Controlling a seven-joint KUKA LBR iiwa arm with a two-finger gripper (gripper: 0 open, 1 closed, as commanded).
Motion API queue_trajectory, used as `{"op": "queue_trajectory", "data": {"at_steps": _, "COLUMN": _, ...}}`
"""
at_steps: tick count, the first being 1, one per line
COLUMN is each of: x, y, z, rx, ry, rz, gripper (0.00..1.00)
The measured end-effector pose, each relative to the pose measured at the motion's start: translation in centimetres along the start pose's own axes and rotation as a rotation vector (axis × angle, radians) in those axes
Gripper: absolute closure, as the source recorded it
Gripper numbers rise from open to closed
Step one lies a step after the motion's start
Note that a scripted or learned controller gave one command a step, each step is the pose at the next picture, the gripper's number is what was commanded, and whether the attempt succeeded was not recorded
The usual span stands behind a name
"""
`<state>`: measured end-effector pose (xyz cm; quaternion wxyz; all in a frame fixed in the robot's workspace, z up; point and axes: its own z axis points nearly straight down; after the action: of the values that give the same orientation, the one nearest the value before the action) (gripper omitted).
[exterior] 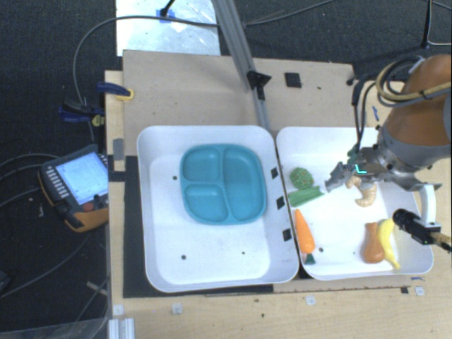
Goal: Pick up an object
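Note:
The right bin (pixel 339 263) holds several toy foods. A green broccoli head (pixel 301 178) lies at its left, with a flat green piece (pixel 305 196) just below it. An orange carrot (pixel 304 232) lies along the bin's left wall. A tan curved piece (pixel 366 195) lies mid-bin. An orange-brown lump (pixel 373 244) and a yellow banana (pixel 387 241) rest together at the lower right. My gripper (pixel 344 177) hangs low over the middle of this bin, just up and left of the tan piece and right of the broccoli. Nothing is visibly held in it.
The left bin (pixel 152 210) carries a teal divided plate (pixel 223 182). A grey pole (pixel 240 41) slants over the bench behind the bins. Cables and a black part of the arm (pixel 413 226) hang over the right bin's right side. A handheld pendant (pixel 76 186) lies off the bench at left.

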<state>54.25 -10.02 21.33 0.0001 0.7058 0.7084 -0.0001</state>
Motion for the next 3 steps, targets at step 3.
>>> {"op": "queue_trajectory", "data": {"at_steps": 3, "x": -1.0, "y": 0.3, "z": 10.8, "rx": 0.001, "ry": 0.001, "rz": 0.003, "gripper": 0.00}}
